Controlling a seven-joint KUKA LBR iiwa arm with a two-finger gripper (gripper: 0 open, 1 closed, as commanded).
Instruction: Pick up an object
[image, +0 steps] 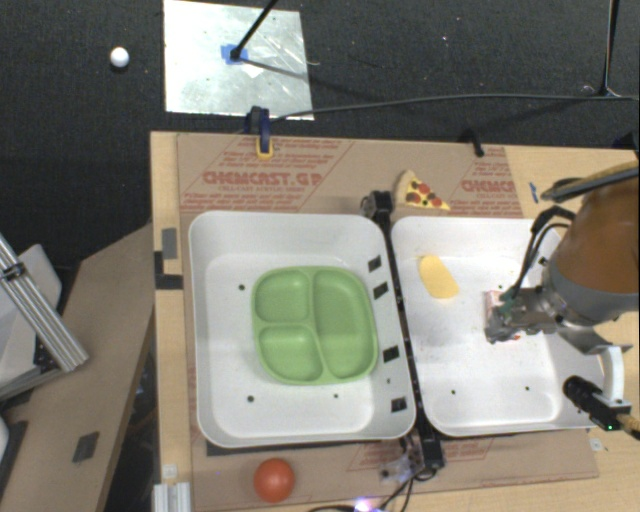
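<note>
A yellow oval object (438, 277) lies in the right bin (470, 400), toward its upper left. My gripper (503, 325) is low over the same bin, right of and below the yellow object, apart from it. A small pink and white thing (497, 301) shows at the gripper's upper left edge, touching or just beside it. The grey arm with its orange band (600, 240) comes in from the right. A green divided plate (313, 325) sits in the middle of the left bin (225, 400).
A toy pizza slice (421, 192) rests on the cardboard behind the bins. A red ball (273, 479) lies on the board in front of the left bin. A blue and yellow clamp (260, 132) grips the board's back edge. Black clips line the divider between the bins.
</note>
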